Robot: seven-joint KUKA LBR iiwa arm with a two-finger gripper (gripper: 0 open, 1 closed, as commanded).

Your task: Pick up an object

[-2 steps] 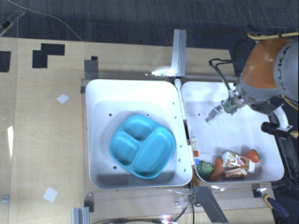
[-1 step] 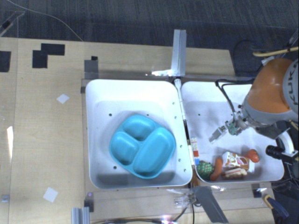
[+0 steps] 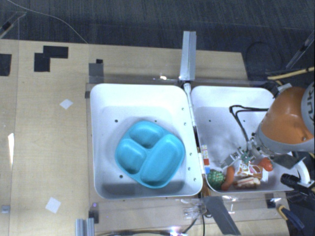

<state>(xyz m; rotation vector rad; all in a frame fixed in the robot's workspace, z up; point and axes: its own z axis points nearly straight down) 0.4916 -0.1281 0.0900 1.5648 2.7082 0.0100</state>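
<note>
Where wooden bench (image 3: pixel 44 146) meets dark carpet (image 3: pixel 147 9), two white bins (image 3: pixel 103 132)

A single camera hangs above the bench (image 3: pixel 44 146) and looks down at a slight slant, far enough off to take in both white bins whole. The metal divider post (image 3: pixel 187 55) stands near the top centre of the frame. Left of and below that post lies the left bin (image 3: pixel 103 107); right of and below it lies the right bin (image 3: pixel 216 102). Beyond the post, dark carpet (image 3: pixel 147 9) fills the top edge.
</note>
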